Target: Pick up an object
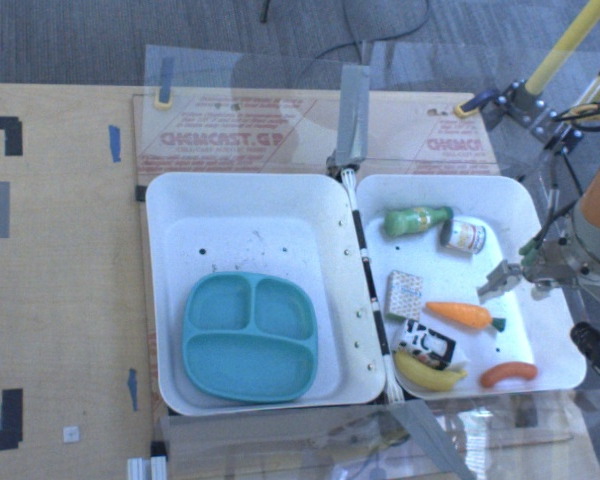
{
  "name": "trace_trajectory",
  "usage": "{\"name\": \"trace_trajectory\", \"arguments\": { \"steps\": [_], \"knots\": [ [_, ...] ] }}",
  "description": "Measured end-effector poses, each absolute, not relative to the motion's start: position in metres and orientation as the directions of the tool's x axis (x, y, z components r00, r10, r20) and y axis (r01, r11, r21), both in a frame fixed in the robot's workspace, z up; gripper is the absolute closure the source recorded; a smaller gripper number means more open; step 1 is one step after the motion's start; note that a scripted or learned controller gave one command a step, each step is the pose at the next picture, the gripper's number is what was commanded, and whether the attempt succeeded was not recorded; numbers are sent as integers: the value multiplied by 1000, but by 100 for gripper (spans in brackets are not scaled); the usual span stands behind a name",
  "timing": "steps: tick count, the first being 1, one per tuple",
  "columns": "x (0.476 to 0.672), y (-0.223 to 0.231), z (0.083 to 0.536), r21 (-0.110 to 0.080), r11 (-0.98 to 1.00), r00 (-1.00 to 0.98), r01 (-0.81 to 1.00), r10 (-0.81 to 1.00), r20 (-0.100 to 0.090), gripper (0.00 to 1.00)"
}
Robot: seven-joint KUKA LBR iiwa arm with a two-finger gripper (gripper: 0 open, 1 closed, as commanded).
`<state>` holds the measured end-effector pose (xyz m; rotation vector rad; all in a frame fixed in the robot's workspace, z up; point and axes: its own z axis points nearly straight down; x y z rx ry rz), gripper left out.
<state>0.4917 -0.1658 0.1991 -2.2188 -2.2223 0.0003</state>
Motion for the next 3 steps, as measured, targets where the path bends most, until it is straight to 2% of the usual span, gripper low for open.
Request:
{"name": "trace_trajectory", "arguments": {
  "steps": [1, 2, 3],
  "knots": [
    [517, -194, 98, 2, 180, -180, 984, 984, -1, 0],
    [518, -195, 108, 5, 176, -176, 984, 984, -3, 100],
    [518, -195, 108, 5, 176, -176, 984, 984, -3, 0]
  ]
}}
